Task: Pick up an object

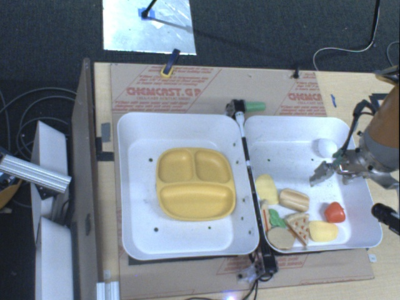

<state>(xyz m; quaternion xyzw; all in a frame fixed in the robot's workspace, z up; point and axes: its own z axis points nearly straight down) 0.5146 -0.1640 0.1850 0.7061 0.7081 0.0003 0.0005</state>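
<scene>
Starting at the near edge of the right bin (359, 167), a cluster of toy food pieces lies packed together: a pale round slice (280, 238), a wedge like a sandwich or pizza slice (299, 228), a yellow lemon-like piece (323, 231) and a small red tomato-like piece (335, 212). Just behind them sit a hot-dog bun (294, 199) and a pale yellow lump (266, 189) against the divider. All look like hollow plastic: light, stiff, smooth and probably slippery, so rounded ones may squirt out of a two-finger pinch. The bun seems the best candidate, taken across its short width, since it has parallel sides and some free room behind it; the red piece stands apart from its neighbours too, but is small and round. The front pieces touch one another, leaving little room for fingers.

Farther back, a white ball (325, 147) rests near the far wall, hard to separate from the white bin floor. The gripper (326, 172) hangs just in front of it, above bare floor, with nothing seen between its fingers; whether they are spread or closed is too blurred to tell. The arm's wrist is cut off at the right.

Across the divider, the left bin (134, 167) holds a yellow divided plate (195, 183)
</scene>
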